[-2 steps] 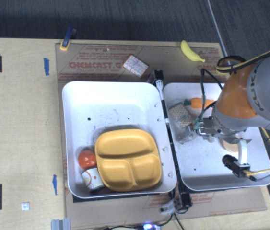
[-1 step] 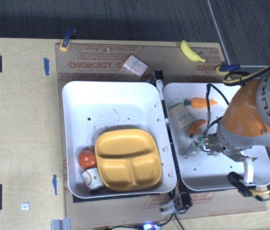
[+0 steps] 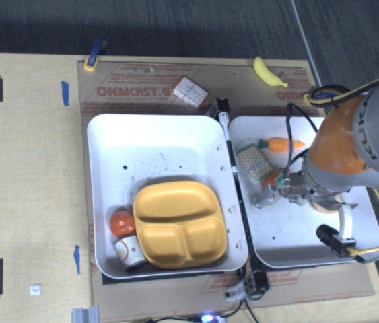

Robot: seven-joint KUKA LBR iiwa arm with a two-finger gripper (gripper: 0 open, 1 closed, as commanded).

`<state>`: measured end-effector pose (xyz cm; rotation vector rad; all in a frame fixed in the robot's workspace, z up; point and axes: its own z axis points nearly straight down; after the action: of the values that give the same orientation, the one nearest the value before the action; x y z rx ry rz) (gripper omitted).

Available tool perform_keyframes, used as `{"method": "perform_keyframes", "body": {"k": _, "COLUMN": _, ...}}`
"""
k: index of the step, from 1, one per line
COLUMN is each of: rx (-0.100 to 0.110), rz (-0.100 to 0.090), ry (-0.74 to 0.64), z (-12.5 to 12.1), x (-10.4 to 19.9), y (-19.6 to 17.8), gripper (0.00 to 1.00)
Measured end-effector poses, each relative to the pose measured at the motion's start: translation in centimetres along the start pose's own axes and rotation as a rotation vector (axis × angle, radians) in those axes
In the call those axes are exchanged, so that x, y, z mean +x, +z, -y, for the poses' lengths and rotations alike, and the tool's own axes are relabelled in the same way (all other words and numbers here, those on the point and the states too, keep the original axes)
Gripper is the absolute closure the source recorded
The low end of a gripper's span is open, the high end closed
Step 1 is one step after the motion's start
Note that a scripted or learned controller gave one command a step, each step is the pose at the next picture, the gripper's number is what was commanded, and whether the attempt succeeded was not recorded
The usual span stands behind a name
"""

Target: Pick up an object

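In the right-hand shallow white plastic bin, the two-finger gripper of the grey KUKA arm with its orange wrist band is low over the bin floor, pointing toward the divider between the bins; from this slanted overhead view it cannot be told whether it is open or closed, or whether it has hold of anything. Just beside its tip, toward the far wall, lies a small orange-red object, and beyond that a grey mesh-patterned pad and an orange, carrot-like toy, its long axis running roughly across the bin. The nearest candidates thus lie up and slightly left of the gripper. In the left bin sit a yellow three-compartment plastic tray, a red ball and a small white-and-orange can.
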<state>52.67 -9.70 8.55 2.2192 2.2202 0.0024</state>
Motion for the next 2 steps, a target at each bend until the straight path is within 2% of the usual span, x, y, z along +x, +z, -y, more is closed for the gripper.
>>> {"method": "perform_keyframes", "body": {"k": 1, "rx": 0.000, "rz": 0.000, "ry": -0.001, "z": -3.4, "x": 0.6, "y": 0.0, "gripper": 0.00}}
{"method": "perform_keyframes", "body": {"k": 2, "rx": -0.003, "rz": 0.001, "ry": -0.002, "z": -3.5, "x": 0.6, "y": -1.0, "gripper": 1.00}}
